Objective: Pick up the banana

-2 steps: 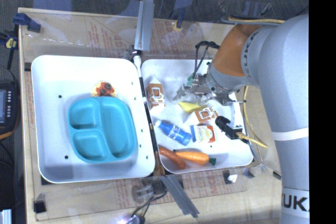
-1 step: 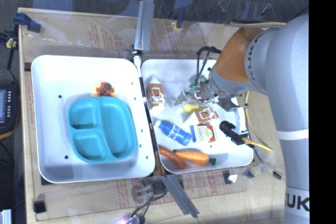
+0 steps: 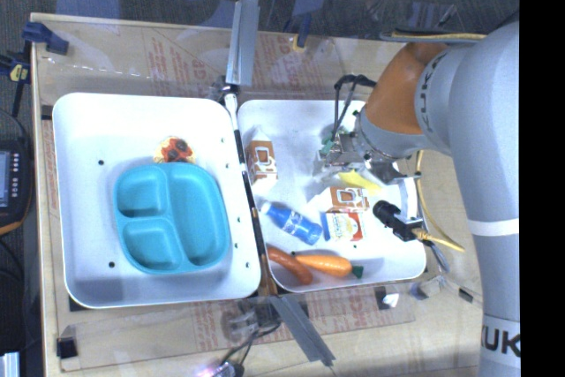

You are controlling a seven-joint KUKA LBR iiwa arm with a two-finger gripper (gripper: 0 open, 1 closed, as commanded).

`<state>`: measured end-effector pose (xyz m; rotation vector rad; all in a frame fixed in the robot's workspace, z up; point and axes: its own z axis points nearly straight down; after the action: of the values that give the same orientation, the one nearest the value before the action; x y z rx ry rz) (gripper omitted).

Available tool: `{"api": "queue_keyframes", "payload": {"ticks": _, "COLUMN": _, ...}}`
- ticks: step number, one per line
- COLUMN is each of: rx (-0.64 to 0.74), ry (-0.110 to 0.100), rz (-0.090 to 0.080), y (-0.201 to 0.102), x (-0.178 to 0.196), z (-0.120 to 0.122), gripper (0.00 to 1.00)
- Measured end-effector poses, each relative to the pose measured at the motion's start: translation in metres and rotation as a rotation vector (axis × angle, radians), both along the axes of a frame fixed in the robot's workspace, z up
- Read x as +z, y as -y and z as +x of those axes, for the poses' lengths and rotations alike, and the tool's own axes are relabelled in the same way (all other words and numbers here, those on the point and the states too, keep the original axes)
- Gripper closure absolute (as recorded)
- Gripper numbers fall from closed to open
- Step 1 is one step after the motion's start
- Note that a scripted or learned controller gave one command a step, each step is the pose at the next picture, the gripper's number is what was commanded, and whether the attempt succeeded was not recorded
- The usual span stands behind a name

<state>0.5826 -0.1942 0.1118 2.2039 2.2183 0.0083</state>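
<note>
The banana shows as a small yellow patch in the right bin, mostly covered by the arm's wrist. My gripper is low inside the right bin, its tip just to the upper left of that yellow patch. Whether it touches the banana is hidden from this angle.
In the right bin lie a brown-and-white carton, a blue bottle, a carrot, a reddish sausage and two orange-and-white packets. The left bin holds a blue divided tray and a small orange toy.
</note>
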Motion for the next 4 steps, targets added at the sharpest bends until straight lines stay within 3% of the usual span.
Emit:
{"api": "queue_keyframes", "payload": {"ticks": 1, "rx": 0.131, "ry": -0.015, "rz": 0.006, "y": 0.016, "x": 0.088, "z": -0.025, "gripper": 1.00}}
{"api": "queue_keyframes", "payload": {"ticks": 2, "rx": 0.131, "ry": -0.015, "rz": 0.006, "y": 0.016, "x": 0.088, "z": -0.025, "gripper": 0.00}}
{"api": "queue_keyframes", "payload": {"ticks": 3, "rx": -0.001, "ry": -0.018, "rz": 0.007, "y": 0.016, "x": -0.021, "z": 0.026, "gripper": 0.00}}
{"api": "queue_keyframes", "payload": {"ticks": 4, "rx": 0.143, "ry": -0.014, "rz": 0.005, "y": 0.016, "x": 0.079, "z": 0.063, "gripper": 0.00}}
